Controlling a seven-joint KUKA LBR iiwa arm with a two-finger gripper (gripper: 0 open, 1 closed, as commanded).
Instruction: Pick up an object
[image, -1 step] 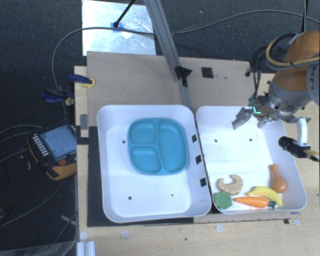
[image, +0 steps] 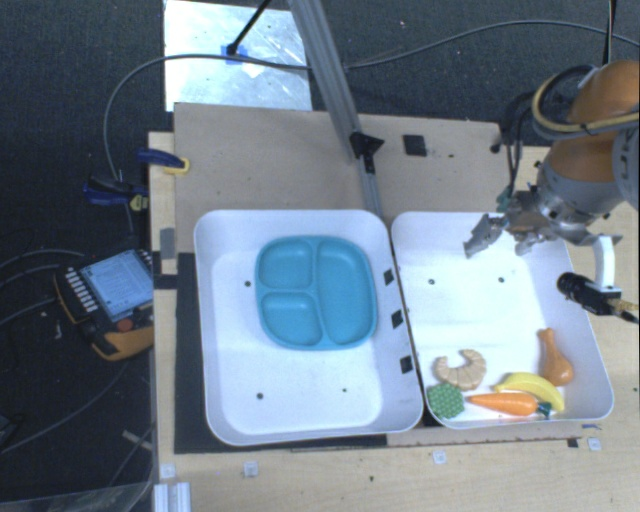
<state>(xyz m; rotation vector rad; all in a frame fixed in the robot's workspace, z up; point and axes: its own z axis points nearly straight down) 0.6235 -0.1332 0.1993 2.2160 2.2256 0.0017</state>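
From above, the grey arm (image: 590, 150) with its orange band reaches in from the right and bends down over the far part of the right bin (image: 500, 300), its wrist tilted toward the left. The gripper (image: 500, 236) hangs above the bin's bare white floor near the back wall, its two fingers spread apart with nothing between them. The objects lie well apart from it, clustered in the near right corner of the same bin. A carrot (image: 503, 404) lies with its long axis roughly left to right, its narrow end pointing left. Just behind it a banana (image: 530, 386) curves along the same line, touching or nearly touching the carrot. A brown drumstick (image: 554, 358) stands more front to back, its thin end pointing away. A croissant (image: 459, 369) arches left of the banana, and a green broccoli piece (image: 446, 401) sits at the bin's near left edge. The left bin (image: 290, 400) holds a blue divided plate (image: 316, 292).
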